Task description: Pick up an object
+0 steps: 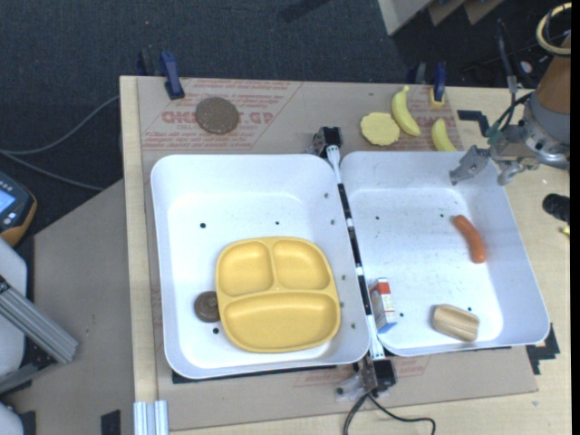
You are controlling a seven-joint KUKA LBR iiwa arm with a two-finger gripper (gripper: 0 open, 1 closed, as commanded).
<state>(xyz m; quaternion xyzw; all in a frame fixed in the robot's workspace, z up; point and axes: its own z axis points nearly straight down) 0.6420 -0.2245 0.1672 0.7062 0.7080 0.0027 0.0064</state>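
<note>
Pincer (487,163) first: we see it poised over the far right corner of the right bin (412,208), fingers spread and nothing between them. Going by size, the left bin (181,198) carries the yellow divided plate (275,293), with a small brown disc (207,307) touching its left edge. In the right bin lie a tan bread roll (454,323), an orange sausage (469,238) and a little red-and-white carton (382,303) against the near left wall. We judge the approach step is in hand; the sausage lies nearest, so next we would come down with a finger on either side of it, then close.
</note>
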